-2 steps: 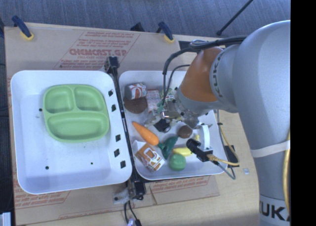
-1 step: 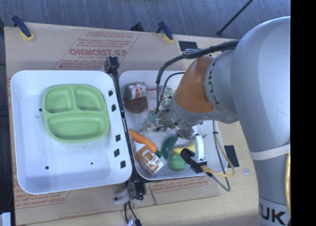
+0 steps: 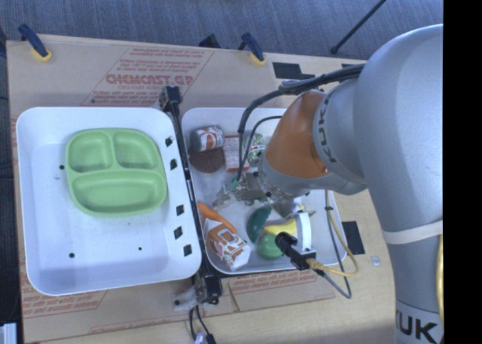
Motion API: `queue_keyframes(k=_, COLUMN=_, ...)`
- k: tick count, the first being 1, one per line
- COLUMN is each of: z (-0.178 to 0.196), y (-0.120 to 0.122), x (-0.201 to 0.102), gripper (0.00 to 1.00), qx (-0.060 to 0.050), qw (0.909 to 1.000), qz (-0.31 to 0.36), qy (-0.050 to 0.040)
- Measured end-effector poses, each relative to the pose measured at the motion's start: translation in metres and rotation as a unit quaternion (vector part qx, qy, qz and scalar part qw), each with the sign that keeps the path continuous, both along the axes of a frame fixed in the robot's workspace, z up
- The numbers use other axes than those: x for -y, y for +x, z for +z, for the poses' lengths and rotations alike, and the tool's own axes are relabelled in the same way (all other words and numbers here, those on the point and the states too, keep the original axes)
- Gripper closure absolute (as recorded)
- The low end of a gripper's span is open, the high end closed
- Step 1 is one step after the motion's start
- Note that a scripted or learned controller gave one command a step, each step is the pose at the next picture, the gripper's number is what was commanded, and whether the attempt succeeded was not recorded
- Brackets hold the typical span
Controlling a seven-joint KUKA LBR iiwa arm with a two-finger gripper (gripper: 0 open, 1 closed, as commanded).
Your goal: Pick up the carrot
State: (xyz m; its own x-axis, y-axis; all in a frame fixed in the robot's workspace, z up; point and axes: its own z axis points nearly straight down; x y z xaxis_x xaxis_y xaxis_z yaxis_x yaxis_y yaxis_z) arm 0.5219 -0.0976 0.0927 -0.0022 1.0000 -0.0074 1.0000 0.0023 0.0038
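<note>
Carrot (image 3: 210,212) by the right bin's (image 3: 337,235) left wall, beside a printed packet (image 3: 228,245). Gripper (image 3: 242,193) just right of it and slightly higher (fingers buried in clutter, so opening and any hold impossible to tell).

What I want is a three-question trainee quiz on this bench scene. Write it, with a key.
1. True or false: the green divided plate lies in the left-hand bin.
2. Where is the carrot? A) on the plate. B) in the right-hand bin, near its left wall. C) in the left-hand bin, beside the plate.
3. Fill in: the arm reaches over the ____-hand bin.
Key: 1 true; 2 B; 3 right.
</note>
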Motion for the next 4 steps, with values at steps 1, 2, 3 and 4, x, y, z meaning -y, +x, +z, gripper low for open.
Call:
queue_keyframes(k=1, z=-0.001, y=0.072, x=0.049, gripper=0.0, qx=-0.004, qw=1.0, qz=0.002, qy=0.0042)
queue_keyframes(k=2, z=-0.002, y=0.021, x=0.008, gripper=0.0, qx=-0.005, qw=1.0, qz=0.002, qy=0.0044)
queue_keyframes(k=3, z=-0.002, y=-0.002, x=-0.006, gripper=0.0, qx=-0.005, qw=1.0, qz=0.002, qy=0.0042)
queue_keyframes(k=4, z=-0.002, y=-0.046, x=-0.007, gripper=0.0, qx=-0.005, qw=1.0, qz=0.003, qy=0.0045)
